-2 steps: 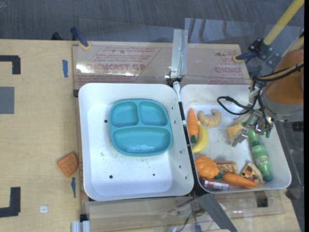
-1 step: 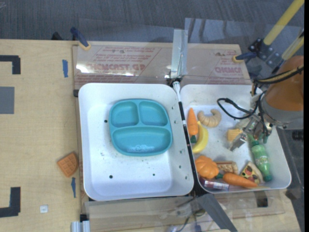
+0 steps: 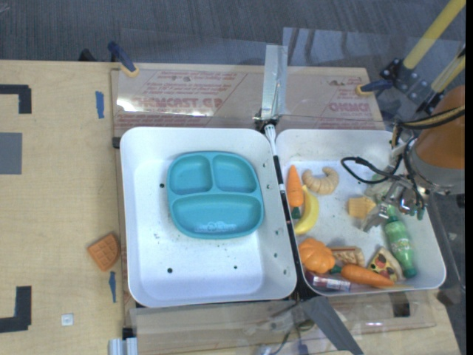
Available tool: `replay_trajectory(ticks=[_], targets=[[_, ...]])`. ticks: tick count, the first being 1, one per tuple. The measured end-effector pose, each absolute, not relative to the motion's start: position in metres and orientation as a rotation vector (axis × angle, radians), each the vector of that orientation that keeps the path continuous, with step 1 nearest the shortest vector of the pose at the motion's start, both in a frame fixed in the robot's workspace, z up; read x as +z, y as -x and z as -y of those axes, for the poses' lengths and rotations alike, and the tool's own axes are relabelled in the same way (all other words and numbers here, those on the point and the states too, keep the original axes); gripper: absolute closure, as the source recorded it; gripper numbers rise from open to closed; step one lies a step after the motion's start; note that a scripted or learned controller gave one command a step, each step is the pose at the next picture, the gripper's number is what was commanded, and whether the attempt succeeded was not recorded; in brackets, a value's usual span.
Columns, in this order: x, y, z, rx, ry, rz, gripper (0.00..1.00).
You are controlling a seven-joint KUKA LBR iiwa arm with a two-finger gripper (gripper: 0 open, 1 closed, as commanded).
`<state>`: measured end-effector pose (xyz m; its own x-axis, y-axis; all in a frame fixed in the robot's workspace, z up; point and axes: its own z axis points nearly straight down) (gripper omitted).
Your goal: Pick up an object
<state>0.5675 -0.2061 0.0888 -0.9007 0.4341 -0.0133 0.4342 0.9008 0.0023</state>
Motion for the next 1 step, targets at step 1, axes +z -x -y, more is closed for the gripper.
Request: replay_trajectory(ticks=[1], targets=[[0.1016,-0.5706,0.2061,-0.004,-0.691,-3.039,1.0]])
